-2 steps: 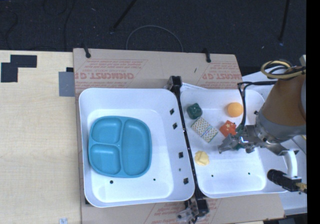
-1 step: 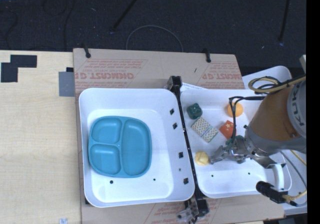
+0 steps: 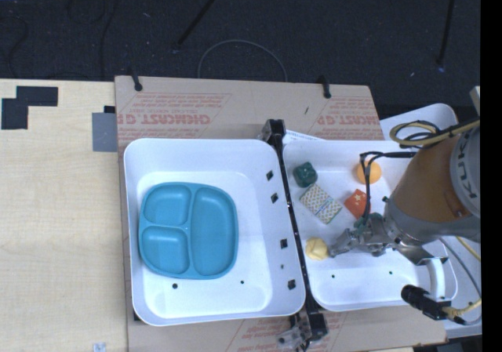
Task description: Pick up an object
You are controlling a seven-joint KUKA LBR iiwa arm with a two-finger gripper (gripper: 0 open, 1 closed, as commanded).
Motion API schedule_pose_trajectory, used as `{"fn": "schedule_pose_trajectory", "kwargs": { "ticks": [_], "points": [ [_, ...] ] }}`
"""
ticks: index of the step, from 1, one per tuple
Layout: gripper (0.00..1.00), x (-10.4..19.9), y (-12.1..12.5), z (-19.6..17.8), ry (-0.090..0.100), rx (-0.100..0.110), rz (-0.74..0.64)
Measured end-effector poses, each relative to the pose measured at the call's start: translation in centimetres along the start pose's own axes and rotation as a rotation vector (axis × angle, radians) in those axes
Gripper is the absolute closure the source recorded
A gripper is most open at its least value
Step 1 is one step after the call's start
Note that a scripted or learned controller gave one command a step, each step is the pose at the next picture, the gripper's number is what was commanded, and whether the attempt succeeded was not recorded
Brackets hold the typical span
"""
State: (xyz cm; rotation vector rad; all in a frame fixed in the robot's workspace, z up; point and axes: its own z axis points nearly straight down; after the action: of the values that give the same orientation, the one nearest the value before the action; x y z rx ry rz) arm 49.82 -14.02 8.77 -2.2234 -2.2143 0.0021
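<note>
Your gripper (image 3: 343, 244) hangs low in the right bin (image 3: 369, 299), near its left wall; the yellow piece (image 3: 316, 248) sits just left of it. Finger spread: cannot tell.

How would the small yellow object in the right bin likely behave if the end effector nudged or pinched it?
The yellow object looks small and rounded, so it would probably roll or skid on the smooth bin floor. It looks light. Lying close beside the end effector, a glancing touch might push it away.
</note>
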Motion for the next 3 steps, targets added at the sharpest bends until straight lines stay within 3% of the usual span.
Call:
{"fn": "schedule_pose_trajectory", "kwargs": {
  "ticks": [1, 3],
  "points": [
    [1.00, -0.1, 0.1, -1.1, 0.000, -0.002, 0.006],
    [1.00, -0.2, 0.5, -11.7, -0.002, -0.006, -0.005]
  ]
}}
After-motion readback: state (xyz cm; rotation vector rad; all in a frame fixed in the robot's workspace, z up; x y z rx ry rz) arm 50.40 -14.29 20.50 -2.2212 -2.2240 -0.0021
